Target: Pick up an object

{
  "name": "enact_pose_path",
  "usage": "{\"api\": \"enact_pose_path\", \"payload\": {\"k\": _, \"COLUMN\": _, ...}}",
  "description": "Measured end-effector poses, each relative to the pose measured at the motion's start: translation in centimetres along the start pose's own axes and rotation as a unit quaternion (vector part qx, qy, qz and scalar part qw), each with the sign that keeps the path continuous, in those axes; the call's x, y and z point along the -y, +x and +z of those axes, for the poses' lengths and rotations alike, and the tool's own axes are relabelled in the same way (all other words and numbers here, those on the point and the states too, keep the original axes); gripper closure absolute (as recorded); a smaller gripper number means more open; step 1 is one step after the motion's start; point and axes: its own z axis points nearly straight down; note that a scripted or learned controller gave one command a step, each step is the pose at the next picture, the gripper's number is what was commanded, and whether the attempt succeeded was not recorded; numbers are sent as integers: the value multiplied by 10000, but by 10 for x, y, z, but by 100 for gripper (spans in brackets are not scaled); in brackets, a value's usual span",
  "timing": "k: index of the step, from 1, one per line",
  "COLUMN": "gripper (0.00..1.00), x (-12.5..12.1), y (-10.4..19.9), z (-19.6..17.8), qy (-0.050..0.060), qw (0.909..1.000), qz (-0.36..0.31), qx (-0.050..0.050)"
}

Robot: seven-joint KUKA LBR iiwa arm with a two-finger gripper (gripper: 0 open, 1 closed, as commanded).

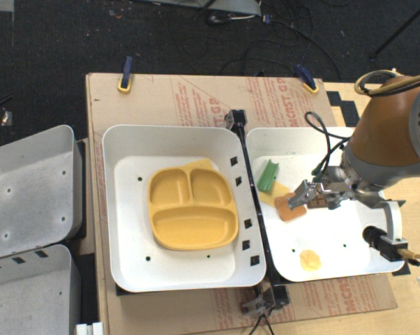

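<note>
Overhead slanted view of a brown cardboard-covered worktop (196, 93) carrying two shallow white plastic bins side by side. The left bin (119, 187), at the centre of the frame, contains a yellow plastic divided tray (193, 209) with three compartments, lying flat. The right bin (349, 257) contains four small items: a green elongated plastic block (268, 175) in its upper left part, tilted; a pale yellow flat piece (282, 189) just below and beside the green block; an orange-brown rounded block (291, 208) near the middle left of this bin; and a small yellow rounded lump (309, 259) towards the lower edge, well apart from the rest. The grey arm with its orange band (391, 128) enters from the right of the frame. Its gripper (305, 195) sits low over the right bin, directly above and apparently touching the orange-brown rounded block. Whether the gripper is parted or closed, and whether it grips the block, cannot be told from this view. Two clamps, blue and yellow (125, 75), fix the upper edge of the worktop.
</note>
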Motion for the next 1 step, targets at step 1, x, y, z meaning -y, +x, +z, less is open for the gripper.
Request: {"api": "enact_pose_path", "payload": {"k": 1, "gripper": 0, "x": -1, "y": -4, "z": 49, "qy": -11, "qw": 10000, "qz": 2, "qx": 2}}
